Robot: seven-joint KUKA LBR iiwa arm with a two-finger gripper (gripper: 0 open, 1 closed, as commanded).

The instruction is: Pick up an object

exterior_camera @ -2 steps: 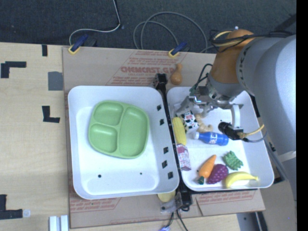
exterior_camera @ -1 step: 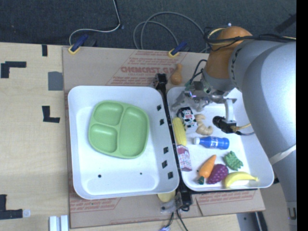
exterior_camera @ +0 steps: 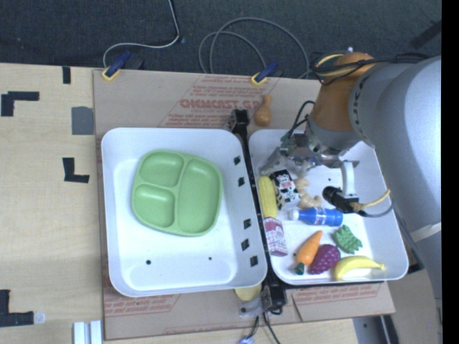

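Observation:
My gripper [exterior_camera: 287, 165] reaches down into the right bin [exterior_camera: 379, 185] near its upper left part, just above a small black-and-white cow toy [exterior_camera: 285, 185]. Whether anything sits between its parts is hidden by the wrist. Below it lie a corn cob [exterior_camera: 266, 196], a blue bottle [exterior_camera: 320, 216], a red-labelled packet [exterior_camera: 275, 236], a carrot [exterior_camera: 308, 249], purple grapes [exterior_camera: 325, 258], a green leafy piece [exterior_camera: 348, 238] and a banana [exterior_camera: 356, 266].
The left bin [exterior_camera: 118, 242] holds a green divided plate [exterior_camera: 176, 192]. A black divider [exterior_camera: 246, 185] runs between the bins. A tan wooden piece [exterior_camera: 264, 110] lies on the cardboard behind the bins. Cables loop at the back.

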